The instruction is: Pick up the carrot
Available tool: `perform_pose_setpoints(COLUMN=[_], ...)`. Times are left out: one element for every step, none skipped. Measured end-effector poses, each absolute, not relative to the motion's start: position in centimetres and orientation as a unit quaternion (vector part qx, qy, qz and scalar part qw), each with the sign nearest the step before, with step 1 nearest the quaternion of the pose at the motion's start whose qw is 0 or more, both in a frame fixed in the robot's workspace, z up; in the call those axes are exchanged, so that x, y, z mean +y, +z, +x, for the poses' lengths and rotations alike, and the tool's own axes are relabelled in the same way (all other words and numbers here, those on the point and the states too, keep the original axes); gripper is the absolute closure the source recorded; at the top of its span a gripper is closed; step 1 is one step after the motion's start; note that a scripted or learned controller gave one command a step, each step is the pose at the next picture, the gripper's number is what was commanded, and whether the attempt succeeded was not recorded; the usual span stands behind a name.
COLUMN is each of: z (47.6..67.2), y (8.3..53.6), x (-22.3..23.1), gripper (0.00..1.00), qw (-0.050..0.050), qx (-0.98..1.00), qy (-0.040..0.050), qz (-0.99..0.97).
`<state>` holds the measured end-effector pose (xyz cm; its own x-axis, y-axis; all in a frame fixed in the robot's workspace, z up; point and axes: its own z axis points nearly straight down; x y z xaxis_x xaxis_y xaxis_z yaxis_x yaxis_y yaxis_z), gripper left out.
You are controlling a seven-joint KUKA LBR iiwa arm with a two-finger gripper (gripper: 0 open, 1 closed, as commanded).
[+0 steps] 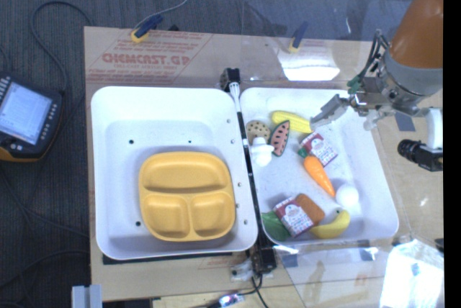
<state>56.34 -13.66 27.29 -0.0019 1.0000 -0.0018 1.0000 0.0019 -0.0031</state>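
The orange carrot (pixel 318 175) lies in the right bin (pixel 377 177), near its middle, with its tip pointing toward the lower right. A red and white packet (pixel 319 149) touches its upper end and a white egg (pixel 347 195) sits by its tip. My gripper (pixel 325 112) hangs over the back part of the right bin, above and slightly right of the carrot and apart from it. I see nothing held in it.
Around the carrot lie a yellow piece (pixel 290 119), a watermelon slice (pixel 280 137), a cookie (pixel 257 130), a banana (pixel 331 225) and a red box (pixel 292 216). The left bin (pixel 115 148) holds a yellow divided tray (pixel 189 195).
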Motion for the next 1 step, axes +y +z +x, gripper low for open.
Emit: perform_pose_setpoints(z=[52.64], y=[14.74], x=[-16.16], gripper=[0.0], qw=[0.007], qx=[-0.728], qy=[0.0054], qz=[-0.685])
